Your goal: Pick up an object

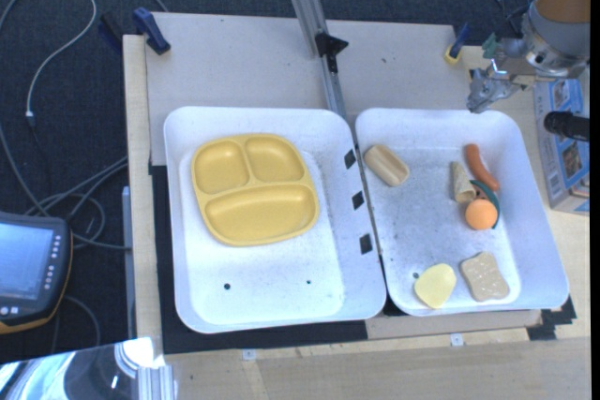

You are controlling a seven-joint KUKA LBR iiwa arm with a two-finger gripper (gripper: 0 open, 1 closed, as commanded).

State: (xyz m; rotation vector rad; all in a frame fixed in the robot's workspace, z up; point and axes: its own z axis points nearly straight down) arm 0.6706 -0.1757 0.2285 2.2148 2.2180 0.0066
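Objects for picking are spread across the right bin (534, 201), which is set just beside the left bin (187, 229) on the bench (234, 61). Largest to smallest, the left bin is occupied by a yellow three-compartment plate (254, 189), laid flat toward its 11 o'clock part, with two small compartments at 12 o'clock and one long compartment at 6 o'clock. In the right bin, a tan bread-roll shape (385, 165) is seen at 10 o'clock, near the dividing rims. A tan cracker-like slab (485, 276) is placed at 5 o'clock, and a pale yellow wedge (435, 286) is found just beside it at 6 o'clock. An orange ball (481, 214) is seen at 3 o'clock, with a green piece touching its upper right side. An orange-red sausage shape (481, 165) lies at 2 o'clock, slanted, and a small beige piece (461, 184) rests just beside it on the left. The gripper (484, 95) is seen at the bin's 1 o'clock corner, above the far rim, well apart from every object; whether its pincer is released or clenched cannot be told, and nothing is visibly grasped.
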